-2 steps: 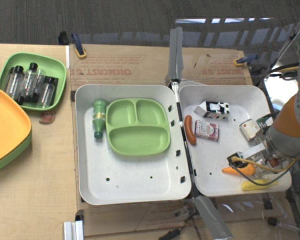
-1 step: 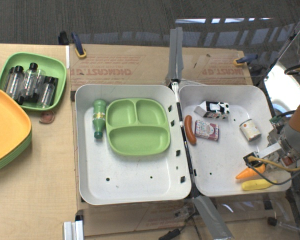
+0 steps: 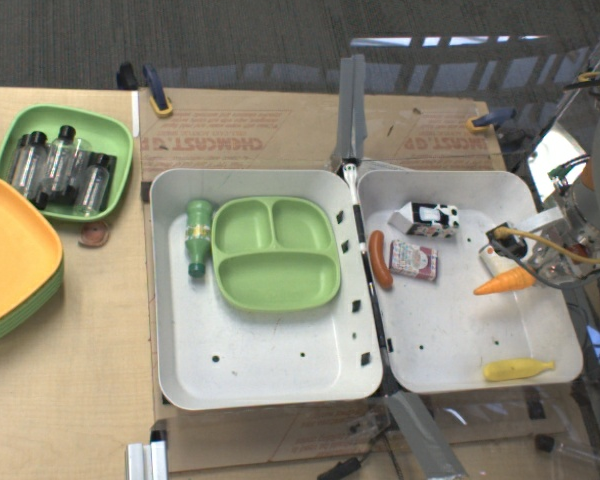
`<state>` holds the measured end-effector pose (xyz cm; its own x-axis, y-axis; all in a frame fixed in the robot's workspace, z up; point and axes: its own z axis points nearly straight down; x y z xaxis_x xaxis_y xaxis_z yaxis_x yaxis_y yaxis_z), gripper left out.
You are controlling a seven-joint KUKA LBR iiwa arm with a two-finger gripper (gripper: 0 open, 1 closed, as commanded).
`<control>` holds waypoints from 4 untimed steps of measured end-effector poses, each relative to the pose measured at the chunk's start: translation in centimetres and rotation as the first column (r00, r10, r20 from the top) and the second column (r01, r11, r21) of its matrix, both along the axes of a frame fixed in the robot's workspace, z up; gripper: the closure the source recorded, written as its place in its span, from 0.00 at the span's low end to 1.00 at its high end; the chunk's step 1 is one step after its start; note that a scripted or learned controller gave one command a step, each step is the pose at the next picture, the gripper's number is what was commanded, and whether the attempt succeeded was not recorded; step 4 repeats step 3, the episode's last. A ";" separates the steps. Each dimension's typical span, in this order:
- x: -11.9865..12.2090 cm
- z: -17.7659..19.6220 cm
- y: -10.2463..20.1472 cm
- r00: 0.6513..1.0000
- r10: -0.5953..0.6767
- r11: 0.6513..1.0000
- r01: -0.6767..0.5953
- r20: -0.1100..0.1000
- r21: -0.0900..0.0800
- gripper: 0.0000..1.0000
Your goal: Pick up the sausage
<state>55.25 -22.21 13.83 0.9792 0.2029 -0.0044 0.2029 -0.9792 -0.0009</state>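
The sausage (image 3: 380, 259) lies flat in the right bin (image 3: 450, 363), close against its left wall, just beside the pink packet (image 3: 413, 260). That tight spot leaves you little room. Your pincer (image 3: 510, 243) hangs low at the bin's right side, near the carrot (image 3: 504, 283), well apart from the sausage. I cannot tell how it is set.

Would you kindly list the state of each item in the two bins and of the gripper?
sausage: lying at the right bin's left wall, not held
carrot: lying beside the gripper
gripper: over the right bin's right side, holding nothing visible
banana: lying near the right bin's front
pink packet: flat, beside the sausage
cow carton: on its side
green bottle: lying left of the plate
green plate: upright, compartments bare
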 end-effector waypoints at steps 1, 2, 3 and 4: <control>-5.0 -4.9 0.3 0.990 0.139 0.990 -0.139 -0.003 0.008 1.00; -7.6 -4.8 0.2 0.924 0.381 0.924 -0.381 0.002 0.008 1.00; 0.2 -4.7 0.3 0.844 0.537 0.843 -0.537 0.004 0.005 1.00; 0.2 -4.7 0.3 0.844 0.537 0.843 -0.537 0.004 0.005 1.00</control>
